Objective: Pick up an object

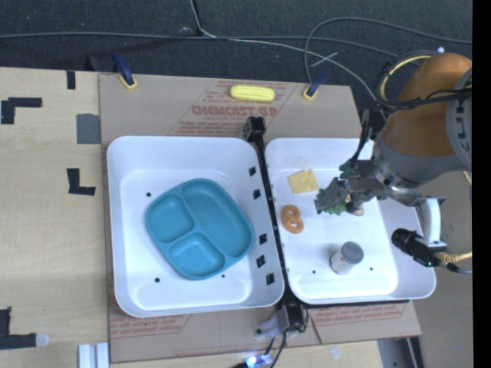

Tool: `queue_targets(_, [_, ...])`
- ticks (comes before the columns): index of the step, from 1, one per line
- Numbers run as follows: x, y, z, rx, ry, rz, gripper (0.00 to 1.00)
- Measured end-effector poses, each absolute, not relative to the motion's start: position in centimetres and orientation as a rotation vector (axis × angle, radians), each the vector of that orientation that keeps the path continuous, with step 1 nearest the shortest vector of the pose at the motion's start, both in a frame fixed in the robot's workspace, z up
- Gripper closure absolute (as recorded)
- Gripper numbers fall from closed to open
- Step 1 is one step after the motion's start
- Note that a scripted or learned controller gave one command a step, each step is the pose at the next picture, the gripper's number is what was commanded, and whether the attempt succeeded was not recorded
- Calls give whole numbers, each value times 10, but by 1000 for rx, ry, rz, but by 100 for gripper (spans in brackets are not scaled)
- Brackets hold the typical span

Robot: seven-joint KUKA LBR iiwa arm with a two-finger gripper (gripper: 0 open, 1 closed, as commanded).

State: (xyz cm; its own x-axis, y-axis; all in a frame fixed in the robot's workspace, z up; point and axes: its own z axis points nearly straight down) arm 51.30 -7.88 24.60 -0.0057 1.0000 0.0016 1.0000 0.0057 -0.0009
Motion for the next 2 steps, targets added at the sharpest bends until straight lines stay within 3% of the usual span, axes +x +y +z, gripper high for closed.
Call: queue_targets(2, [504, 28, 228, -2213, -2225, 3, 100])
